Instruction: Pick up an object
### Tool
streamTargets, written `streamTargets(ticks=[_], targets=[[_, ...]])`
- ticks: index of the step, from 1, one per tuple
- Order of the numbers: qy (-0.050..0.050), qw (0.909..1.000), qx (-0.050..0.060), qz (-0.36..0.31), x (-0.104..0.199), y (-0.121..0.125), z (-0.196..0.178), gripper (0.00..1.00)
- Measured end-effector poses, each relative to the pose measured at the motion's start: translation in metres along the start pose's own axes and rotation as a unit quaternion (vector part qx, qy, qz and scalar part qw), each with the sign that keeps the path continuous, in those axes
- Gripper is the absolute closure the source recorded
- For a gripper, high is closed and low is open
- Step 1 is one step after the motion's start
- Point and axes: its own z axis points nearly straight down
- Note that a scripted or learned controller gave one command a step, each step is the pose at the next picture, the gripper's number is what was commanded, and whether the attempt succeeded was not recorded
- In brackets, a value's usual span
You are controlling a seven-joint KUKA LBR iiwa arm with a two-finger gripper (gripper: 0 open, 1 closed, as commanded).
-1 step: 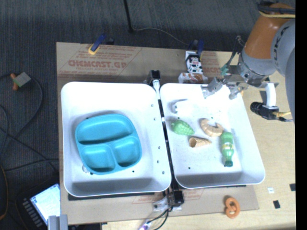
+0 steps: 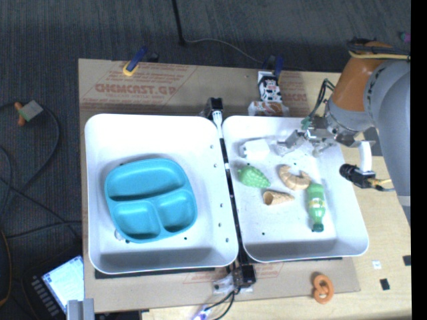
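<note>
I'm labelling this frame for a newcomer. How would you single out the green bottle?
Start at the right-hand white bin, the one without the blue tray. Near its right wall lies the green bottle, lengthwise with its cap toward the front. It is the longest, smoothest item there, unlike the bumpy green piece and the two tan ones.

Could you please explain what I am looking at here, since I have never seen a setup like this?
One camera looks down at a slant on a bench with two white bins. The grey robot arm with an orange band reaches in from the right; its claw hangs over the right bin. I see nothing between its fingers. That bin holds a green bottle, a green ridged toy, a tan cone-shaped piece and a beige curved piece. The left bin holds a blue divided tray.
</note>
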Motion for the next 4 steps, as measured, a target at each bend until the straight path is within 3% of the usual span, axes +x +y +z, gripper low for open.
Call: streamTargets(ticks=[1,2,3,4], targets=[[-0.001,1.0,0.0,0.001,0.039,-0.079,0.006,0.0],[-0.003,1.0,-0.002,0.002,0.037,-0.078,-0.004,1.0],[-0.003,1.0,-0.002,0.002,0.037,-0.078,-0.004,0.0],[0.0,1.0,0.002,0.001,0.045,-0.12,-0.016,0.0]])
